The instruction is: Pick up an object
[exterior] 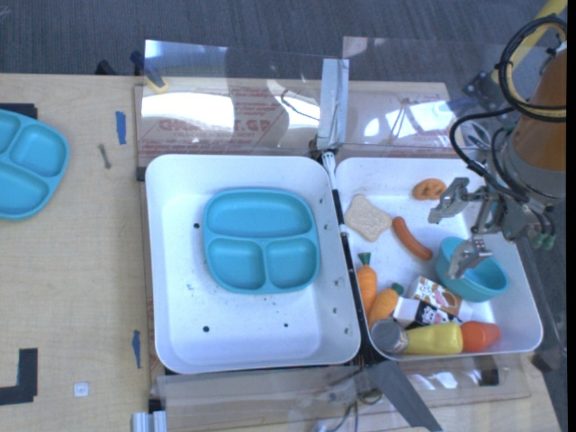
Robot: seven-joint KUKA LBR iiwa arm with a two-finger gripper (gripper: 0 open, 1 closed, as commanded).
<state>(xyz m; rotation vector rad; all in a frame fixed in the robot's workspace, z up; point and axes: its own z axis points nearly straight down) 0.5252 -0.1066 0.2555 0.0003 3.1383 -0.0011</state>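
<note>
Your gripper [468,230] hangs at frame right over the right bin [531,318], fingers spread wide and holding nothing, one tip at the blue bowl [475,277]. Left of it the sausage [412,238] lies with its long axis running upper left to lower right.

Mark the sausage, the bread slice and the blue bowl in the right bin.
sausage [412,238], camera view, mid-length.
bread slice [367,217], camera view, centre of top face.
blue bowl [481,282], camera view, inner wall.

Dark grey carpet floor [270,7] beyond a pale wooden bench [81,277] — evenly lit.
</note>
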